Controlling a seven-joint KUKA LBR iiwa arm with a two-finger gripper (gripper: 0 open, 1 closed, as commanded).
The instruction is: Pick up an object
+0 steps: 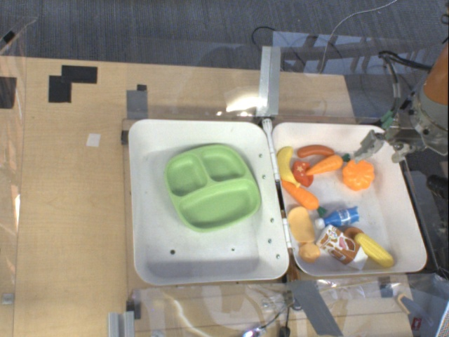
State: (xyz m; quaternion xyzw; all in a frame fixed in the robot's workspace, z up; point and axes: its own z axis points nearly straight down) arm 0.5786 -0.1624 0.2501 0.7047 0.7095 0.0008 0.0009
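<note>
**Pincer poised at the right bin's far edge, toys untouched**

Camera view: the arm comes in from the right, its orange band at the frame's edge, and the pincer hangs over the upper right part of the right bin. Whether its tips are spread or pressed together cannot be told from here; nothing shows between them. Just below and left of it sits an orange pumpkin, round, with no clear long axis. A carrot lies beside it, long axis running left-right and tilted slightly, beneath a sausage lying nearly level. A yellow banana stands along the bin's left wall, long axis near-far. A second carrot slants from upper left to lower right. Nearer the front lie a blue bottle, a small carton and another banana. The left bin on the tabletop carries a green divided plate.
</note>
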